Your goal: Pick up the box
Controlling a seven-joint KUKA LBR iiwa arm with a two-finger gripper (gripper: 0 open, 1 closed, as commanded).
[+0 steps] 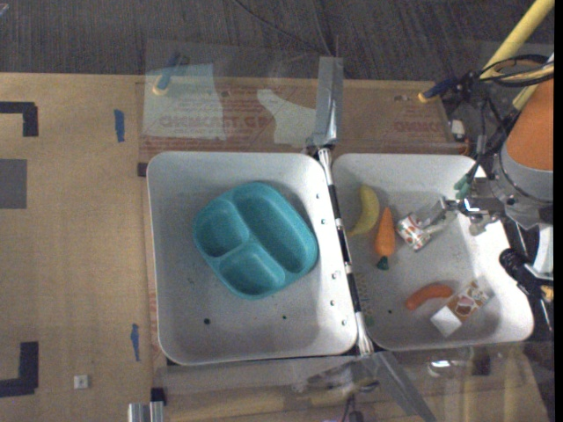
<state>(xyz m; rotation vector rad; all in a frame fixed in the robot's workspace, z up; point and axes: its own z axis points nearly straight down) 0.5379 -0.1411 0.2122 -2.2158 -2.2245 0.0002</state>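
The box (pixel 461 309) is small, brown and white, and lies near the front right corner of the right bin (pixel 493 331). My gripper (pixel 415 230) reaches in from the right and hangs low over the middle of that bin, just right of the carrot (pixel 385 232). It is well behind and to the left of the box, not touching it. The orange-banded arm (pixel 533 143) stands at the right edge.
A yellow banana (pixel 366 209) lies beside the carrot at the right bin's left wall. An orange sausage (pixel 428 295) lies just left of the box. A teal divided plate (pixel 255 236) sits in the left bin (pixel 176 323). Cables hang at the top right.
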